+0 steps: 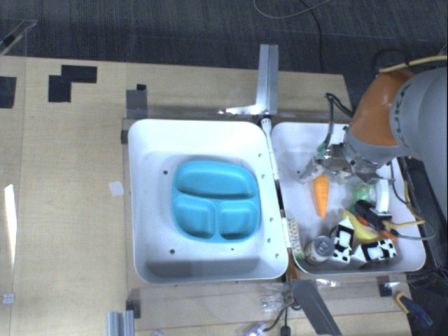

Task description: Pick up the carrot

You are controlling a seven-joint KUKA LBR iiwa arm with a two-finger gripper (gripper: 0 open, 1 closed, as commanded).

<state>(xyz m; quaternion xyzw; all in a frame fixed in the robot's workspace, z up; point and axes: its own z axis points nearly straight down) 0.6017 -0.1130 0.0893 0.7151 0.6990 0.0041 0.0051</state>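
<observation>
Left bin (140, 208): blue divided tray (213, 199), well off to the pincer's left, apart from the job. Right bin (294, 142): carrot (320, 194) lies just below the gripper (329, 165), its top end at or almost at the fingertips; touching or not, can't say. Long axis runs away from the pincer, toward the near rim, tip pointing down-frame. Pincer's state: cannot tell, wrist blocks it. Carrot not seen pinched. Judgement: short drop onto the upper end should do. Further right and below: jumble of toys (360, 236), near the carrot's tip.
</observation>
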